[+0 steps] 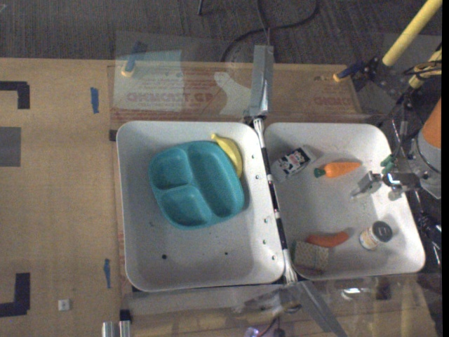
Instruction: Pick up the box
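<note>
Evidently nothing is gripped yet by the end effector, whose state cannot be told, poised low at the right bin's right edge, since the box lies well apart leftward beyond the carrot.

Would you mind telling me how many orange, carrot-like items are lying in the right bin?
2. One carrot lies near the right bin's far side, beside the box. The other orange piece lies near the front, touching a tan sponge, which may hide part of it.
</note>
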Controlling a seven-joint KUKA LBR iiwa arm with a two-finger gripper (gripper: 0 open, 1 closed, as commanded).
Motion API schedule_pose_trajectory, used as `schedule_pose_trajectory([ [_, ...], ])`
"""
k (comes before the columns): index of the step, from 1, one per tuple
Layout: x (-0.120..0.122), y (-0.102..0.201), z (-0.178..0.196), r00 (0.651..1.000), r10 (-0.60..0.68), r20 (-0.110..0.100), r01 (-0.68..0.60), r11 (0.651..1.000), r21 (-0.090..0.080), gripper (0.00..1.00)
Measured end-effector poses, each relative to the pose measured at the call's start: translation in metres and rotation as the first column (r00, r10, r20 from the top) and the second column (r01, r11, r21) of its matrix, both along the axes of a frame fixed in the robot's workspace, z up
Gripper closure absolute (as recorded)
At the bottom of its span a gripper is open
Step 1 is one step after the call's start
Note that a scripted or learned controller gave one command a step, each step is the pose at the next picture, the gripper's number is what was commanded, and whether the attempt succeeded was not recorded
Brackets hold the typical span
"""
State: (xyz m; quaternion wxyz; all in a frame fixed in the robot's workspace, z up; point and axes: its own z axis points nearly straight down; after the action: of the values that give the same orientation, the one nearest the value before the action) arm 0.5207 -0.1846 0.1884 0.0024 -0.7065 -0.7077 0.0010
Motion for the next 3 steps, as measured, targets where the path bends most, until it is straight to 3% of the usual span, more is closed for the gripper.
schedule_pose_trajectory([
  [1, 0.009, 0.032, 0.004, 0.995, 0.098, 0.001, -0.098, 0.995, 0.0, 0.0],
  [2, 0.02, 0.075, -0.101, 0.996, 0.092, 0.013, -0.092, 0.996, -0.005, 0.0],
  [3, 0.05, 0.074, -0.101, 0.992, 0.127, 0.013, -0.127, 0.992, -0.006, 0.0],
])
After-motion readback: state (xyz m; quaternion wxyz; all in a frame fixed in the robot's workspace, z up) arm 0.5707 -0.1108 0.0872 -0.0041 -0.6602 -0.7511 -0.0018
